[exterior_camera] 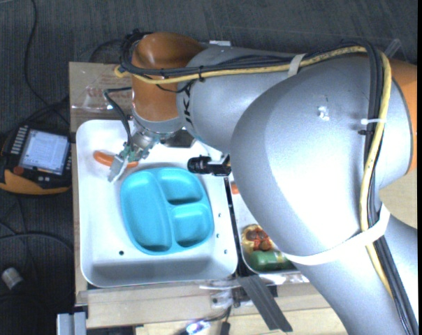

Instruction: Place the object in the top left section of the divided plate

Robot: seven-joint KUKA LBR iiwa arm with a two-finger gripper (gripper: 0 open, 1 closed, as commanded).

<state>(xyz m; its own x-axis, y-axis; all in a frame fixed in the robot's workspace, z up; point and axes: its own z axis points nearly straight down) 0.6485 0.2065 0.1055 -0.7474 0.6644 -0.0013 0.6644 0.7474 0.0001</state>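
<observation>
Over the left bin the arm reaches in from the right, its grey bulk covering most of the right bin; an orange band sits above the wrist, and yellow and black cables run along the arm's top. At the upper left of the left bin the gripper points down and to the left; its fingers close on a small orange object, a carrot by the look of it, which lies between them with one end sticking out to the left. Carrot and gripper are just above and to the left of the plate, near its upper left rim but outside it, over the white bin floor; whether the carrot touches the floor I cannot tell. Blue and divided, the plate lies in the middle of the left bin, with one long section on its left and two smaller ones on its right. Below the arm, in the right bin, a few items show, brown, red and green, too hidden to name. Left of the bench, on the dark floor, lies a pendant with a lit screen and an orange case.
</observation>
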